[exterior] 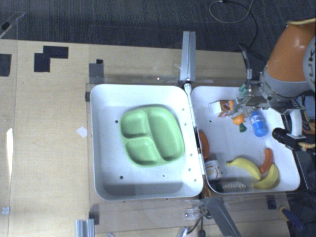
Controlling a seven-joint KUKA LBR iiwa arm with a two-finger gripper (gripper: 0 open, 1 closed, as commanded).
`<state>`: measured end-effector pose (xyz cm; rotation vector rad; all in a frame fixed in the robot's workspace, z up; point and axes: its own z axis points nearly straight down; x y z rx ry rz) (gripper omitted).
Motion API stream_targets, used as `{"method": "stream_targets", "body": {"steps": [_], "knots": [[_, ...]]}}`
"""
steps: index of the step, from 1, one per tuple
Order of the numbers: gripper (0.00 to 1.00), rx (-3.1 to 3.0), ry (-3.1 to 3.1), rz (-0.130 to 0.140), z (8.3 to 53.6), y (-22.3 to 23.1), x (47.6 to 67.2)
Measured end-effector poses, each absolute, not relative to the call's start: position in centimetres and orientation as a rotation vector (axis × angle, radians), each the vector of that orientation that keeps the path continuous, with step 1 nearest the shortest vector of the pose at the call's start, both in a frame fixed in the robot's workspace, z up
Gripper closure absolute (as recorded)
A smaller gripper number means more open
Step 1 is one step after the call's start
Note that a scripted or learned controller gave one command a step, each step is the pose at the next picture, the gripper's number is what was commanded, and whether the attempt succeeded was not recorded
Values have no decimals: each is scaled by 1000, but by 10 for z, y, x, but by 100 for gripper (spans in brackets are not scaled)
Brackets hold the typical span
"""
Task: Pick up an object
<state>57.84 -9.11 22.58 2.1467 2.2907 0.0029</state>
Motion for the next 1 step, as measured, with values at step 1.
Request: {"method": "stream_targets", "body": {"steps": [1], "knots": [[100, 2236, 2205, 2, 214, -94, 582]]}}
